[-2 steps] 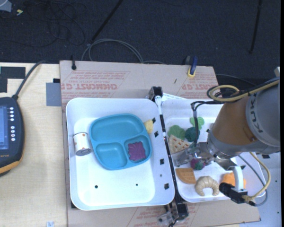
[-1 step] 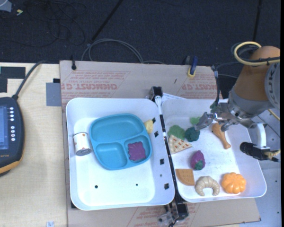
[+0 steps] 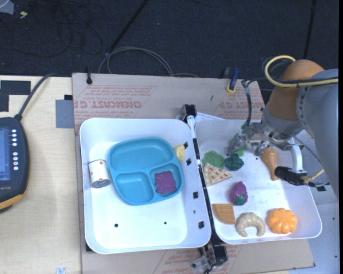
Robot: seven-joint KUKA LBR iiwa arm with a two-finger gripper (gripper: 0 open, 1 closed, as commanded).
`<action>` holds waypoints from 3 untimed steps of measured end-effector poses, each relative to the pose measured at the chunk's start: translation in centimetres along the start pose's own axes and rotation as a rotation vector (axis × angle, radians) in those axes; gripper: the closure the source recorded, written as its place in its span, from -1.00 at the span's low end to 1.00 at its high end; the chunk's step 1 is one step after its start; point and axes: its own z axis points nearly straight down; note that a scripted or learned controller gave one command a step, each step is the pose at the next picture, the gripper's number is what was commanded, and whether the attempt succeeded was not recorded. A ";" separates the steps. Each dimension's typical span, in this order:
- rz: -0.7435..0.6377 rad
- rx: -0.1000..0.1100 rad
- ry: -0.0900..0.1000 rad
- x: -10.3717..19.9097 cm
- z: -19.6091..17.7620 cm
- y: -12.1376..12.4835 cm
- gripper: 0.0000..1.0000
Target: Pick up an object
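My gripper (image 3: 238, 145) hangs low over the upper middle of the right bin (image 3: 308, 210), at the end of the grey arm with the orange band. Just below it lies a dark green broccoli-like piece (image 3: 234, 163), with a lighter green leafy piece (image 3: 212, 158) to its left. An orange carrot-shaped piece (image 3: 270, 160) lies to the gripper's right. Nothing is visibly held.
The right bin also holds a waffle wedge (image 3: 216, 176), a purple piece (image 3: 238, 193), a round cracker (image 3: 223, 212), a croissant (image 3: 250, 224) and an orange pumpkin (image 3: 282, 220). The left bin (image 3: 137, 227) holds a blue divided plate (image 3: 134, 164) bearing a purple piece (image 3: 166, 181), a small can (image 3: 99, 173) and a yellow piece (image 3: 180, 152).
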 end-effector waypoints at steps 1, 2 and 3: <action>-0.001 0.006 0.001 0.0 -1.2 -0.3 1.00; 0.002 0.001 0.002 3.3 -13.5 -4.3 1.00; 0.000 0.008 0.004 8.7 -13.1 -7.0 1.00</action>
